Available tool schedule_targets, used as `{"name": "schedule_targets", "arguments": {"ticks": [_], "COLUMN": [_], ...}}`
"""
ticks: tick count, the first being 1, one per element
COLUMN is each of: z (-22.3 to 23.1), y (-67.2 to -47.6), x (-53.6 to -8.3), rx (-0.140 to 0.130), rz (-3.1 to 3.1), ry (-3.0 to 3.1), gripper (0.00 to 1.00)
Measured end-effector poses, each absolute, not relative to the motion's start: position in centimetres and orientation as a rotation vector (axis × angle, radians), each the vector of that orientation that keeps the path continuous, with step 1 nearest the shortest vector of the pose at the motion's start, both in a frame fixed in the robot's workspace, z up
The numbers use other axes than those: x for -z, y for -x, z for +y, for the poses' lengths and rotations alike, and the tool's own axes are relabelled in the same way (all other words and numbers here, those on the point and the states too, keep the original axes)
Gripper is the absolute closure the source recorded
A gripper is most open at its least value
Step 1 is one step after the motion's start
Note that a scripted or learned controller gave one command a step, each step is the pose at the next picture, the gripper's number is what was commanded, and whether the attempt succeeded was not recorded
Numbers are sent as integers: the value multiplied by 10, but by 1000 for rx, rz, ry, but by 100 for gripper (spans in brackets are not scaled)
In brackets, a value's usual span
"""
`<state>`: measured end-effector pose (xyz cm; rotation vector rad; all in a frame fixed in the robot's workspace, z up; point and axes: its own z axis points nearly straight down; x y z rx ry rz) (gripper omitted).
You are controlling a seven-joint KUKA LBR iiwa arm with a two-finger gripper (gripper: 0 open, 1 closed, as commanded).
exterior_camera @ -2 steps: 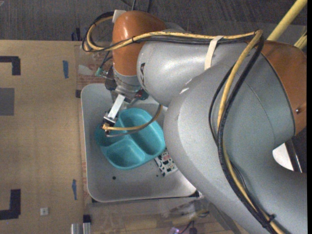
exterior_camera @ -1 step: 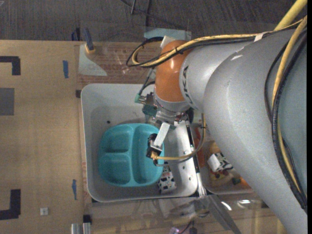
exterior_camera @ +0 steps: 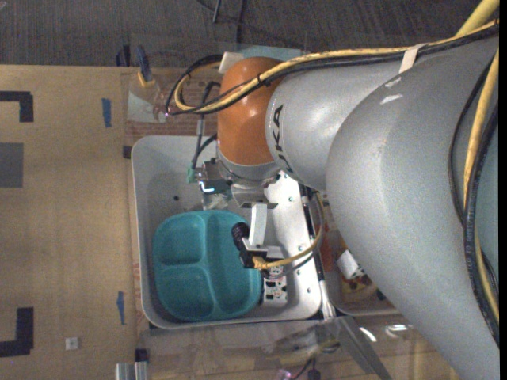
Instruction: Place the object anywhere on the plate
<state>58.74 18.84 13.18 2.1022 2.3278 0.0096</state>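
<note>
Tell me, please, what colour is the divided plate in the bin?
The plate is teal, a blue-green, seen best in the camera view from above.

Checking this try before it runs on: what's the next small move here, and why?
Probably a short lift straight up for a clearer look. The arm hangs low over the white bin, its wrist hardware over the right edge of the teal divided plate. Nothing lies in the plate's visible compartments, and the view doesn't show an object at the gripper.
</note>
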Motion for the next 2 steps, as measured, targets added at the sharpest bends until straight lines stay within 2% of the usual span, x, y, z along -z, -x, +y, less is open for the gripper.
{"name": "schedule_targets", "arguments": {"ticks": [1,2], "z": [140,205], "y": [-541,-509], "x": [-95,-97], "rx": [-33,-12], "rz": [2421,2473], "ry": [-1965,-1929], "gripper": [100,100]}}
